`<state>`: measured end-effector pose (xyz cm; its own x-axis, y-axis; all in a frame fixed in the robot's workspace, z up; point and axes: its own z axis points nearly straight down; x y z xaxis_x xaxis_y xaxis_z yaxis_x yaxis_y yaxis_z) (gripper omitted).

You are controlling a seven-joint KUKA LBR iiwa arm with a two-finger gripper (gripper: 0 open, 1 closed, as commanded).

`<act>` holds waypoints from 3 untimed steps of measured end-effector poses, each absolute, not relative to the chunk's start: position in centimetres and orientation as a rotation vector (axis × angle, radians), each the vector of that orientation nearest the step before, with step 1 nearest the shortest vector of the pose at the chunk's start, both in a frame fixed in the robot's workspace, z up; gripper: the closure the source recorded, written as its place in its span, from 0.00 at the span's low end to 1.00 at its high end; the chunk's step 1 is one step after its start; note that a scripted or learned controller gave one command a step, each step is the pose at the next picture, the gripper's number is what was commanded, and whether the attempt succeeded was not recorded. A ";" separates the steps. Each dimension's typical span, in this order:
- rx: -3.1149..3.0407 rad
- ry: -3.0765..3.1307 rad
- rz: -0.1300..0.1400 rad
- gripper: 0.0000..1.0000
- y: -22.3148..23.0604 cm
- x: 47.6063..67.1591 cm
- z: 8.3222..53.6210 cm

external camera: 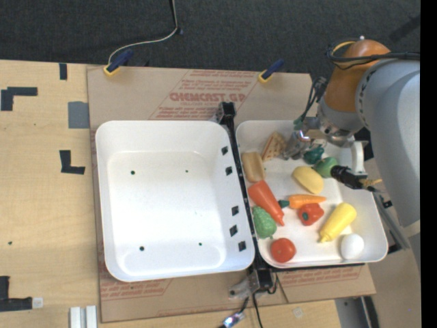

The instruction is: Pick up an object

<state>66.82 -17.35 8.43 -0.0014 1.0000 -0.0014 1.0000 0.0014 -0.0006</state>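
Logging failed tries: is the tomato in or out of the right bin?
In. The tomato lies on the right bin's floor at its near edge, beside the green vegetable.

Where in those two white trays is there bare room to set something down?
The left tray is bare wall to wall. The right tray is crowded with toy food; its only bare patch lies at the far edge, beyond the cracker.

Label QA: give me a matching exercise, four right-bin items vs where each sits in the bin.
Items:
1. tomato
2. white egg
3. cracker
4. large carrot

Places:
A. near right corner
B. far end, next to the claw
C. along the left wall, mid-bin
D. near edge, left of centre

Pairs: 1-D, 2-A, 3-B, 4-C
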 end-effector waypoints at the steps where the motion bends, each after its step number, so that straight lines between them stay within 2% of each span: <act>1: 2.223 2.223 0.006 1.00 -22.3 66.9 8.5; 2: 2.215 2.230 -0.001 1.00 -13.4 66.9 8.4; 3: 2.221 2.226 -0.004 1.00 -9.8 62.0 8.4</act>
<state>62.05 -9.80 8.45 -0.0021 1.0000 0.0001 1.0000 0.0021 -0.0035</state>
